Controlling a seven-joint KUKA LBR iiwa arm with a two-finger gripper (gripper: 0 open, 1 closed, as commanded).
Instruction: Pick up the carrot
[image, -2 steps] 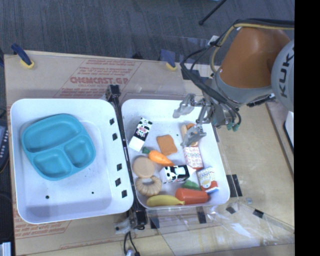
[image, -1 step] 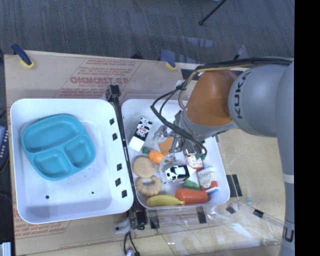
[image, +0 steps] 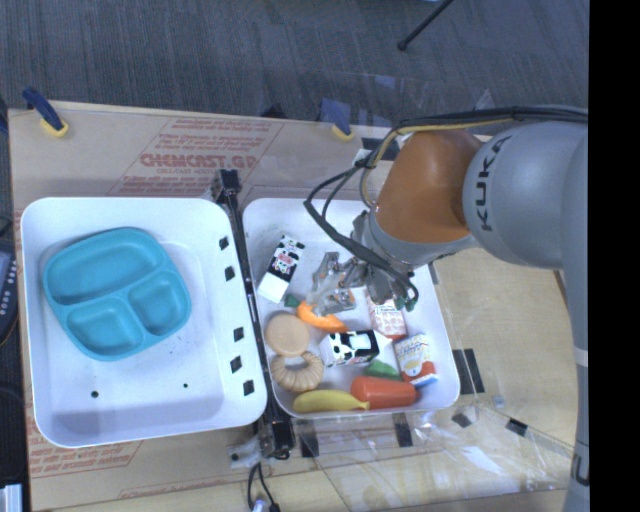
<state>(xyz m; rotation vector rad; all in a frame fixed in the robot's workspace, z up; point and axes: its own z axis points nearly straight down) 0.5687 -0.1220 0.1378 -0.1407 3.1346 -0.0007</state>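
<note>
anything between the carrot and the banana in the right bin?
Yes. In the camera view, a black-and-white cow toy lies between the carrot and the banana, with a ring-shaped biscuit just left of that line.

Bins, white, shallow: two — left bin (image: 60, 400) and right bin (image: 445, 372), side by side on the desk (image: 90, 140).
Tray, blue, three compartments (image: 115, 290): one.
Carrot, orange (image: 322, 320): one.
Banana, yellow (image: 328, 401): one.
Red vegetable with green stem (image: 382, 390): one.
Round tan pieces: two — a disc (image: 288, 334) and a ring (image: 298, 371).
Black-and-white cartons: two (image: 282, 265) (image: 352, 346).
Small printed packets: two (image: 388, 320) (image: 414, 358).
Clamps at the desk's far edge: two (image: 45, 113) (image: 335, 117).
</note>
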